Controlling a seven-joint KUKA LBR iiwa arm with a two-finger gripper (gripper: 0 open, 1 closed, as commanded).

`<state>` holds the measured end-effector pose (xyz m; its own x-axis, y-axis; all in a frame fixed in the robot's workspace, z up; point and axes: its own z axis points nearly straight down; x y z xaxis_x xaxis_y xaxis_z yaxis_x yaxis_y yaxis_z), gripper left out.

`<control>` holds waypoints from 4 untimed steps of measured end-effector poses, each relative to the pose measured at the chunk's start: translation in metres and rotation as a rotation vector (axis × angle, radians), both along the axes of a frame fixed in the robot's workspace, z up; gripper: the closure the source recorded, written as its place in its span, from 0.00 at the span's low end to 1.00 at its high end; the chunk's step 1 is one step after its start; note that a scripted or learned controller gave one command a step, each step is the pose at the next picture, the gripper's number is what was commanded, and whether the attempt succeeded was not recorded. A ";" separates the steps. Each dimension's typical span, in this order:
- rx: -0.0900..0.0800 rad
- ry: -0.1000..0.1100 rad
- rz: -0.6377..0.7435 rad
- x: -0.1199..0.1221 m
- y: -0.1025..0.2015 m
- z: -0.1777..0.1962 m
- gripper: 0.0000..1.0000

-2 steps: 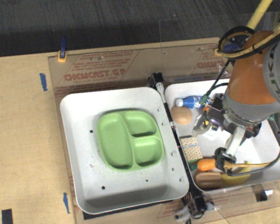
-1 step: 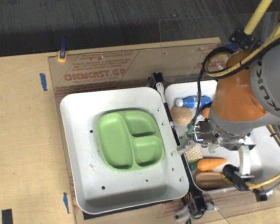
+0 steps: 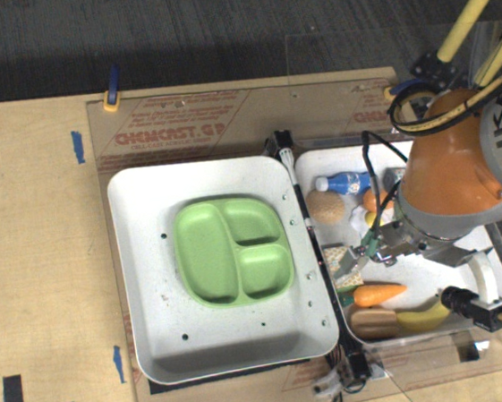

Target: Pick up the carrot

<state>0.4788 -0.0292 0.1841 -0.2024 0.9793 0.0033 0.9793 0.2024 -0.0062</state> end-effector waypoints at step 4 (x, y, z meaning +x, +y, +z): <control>0.001 -0.017 -0.094 0.154 0.002 0.006 1.00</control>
